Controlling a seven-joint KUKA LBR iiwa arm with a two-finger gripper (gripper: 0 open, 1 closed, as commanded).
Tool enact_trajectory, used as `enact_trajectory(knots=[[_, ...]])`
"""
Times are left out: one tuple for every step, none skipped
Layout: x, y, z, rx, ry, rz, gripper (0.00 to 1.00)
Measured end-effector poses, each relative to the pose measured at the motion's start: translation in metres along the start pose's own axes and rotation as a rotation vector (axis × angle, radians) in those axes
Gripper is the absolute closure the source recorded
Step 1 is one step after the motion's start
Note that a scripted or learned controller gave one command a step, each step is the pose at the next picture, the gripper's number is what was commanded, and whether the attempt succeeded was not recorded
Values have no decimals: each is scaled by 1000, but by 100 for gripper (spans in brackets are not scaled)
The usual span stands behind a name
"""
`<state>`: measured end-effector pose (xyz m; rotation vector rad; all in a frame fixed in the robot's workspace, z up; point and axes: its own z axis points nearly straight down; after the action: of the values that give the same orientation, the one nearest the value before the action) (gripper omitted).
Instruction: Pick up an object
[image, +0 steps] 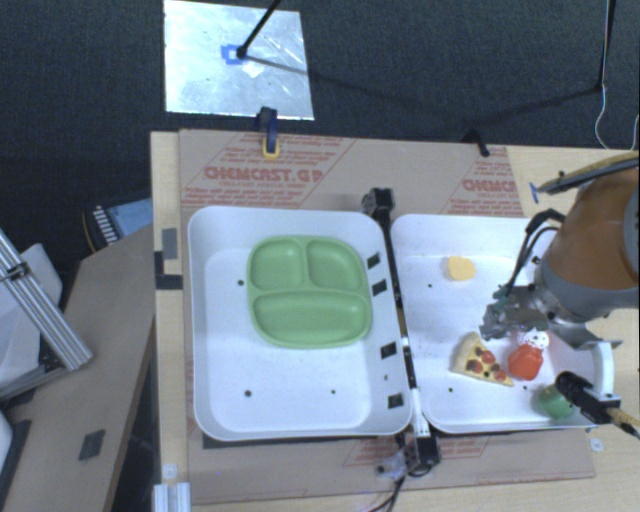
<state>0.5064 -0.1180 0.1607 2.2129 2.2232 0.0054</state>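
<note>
The pincer (512, 322), its state impossible to tell, hovers over the right bin (430, 400) near the tabletop's right edge, just above the pizza slice (481, 360) and red object (525, 362), apparently approaching; next it must descend and close on one.

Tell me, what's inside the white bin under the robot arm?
The right bin holds a toy pizza slice, a yellow piece, a red object and a green one. The arm hides the bin's far right part.
</note>
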Motion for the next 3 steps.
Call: enact_trajectory(knots=[[0, 2, -52, 2, 0, 0, 100], [55, 13, -63, 3, 2, -5, 100], [101, 26, -54, 3, 1, -2, 100]])
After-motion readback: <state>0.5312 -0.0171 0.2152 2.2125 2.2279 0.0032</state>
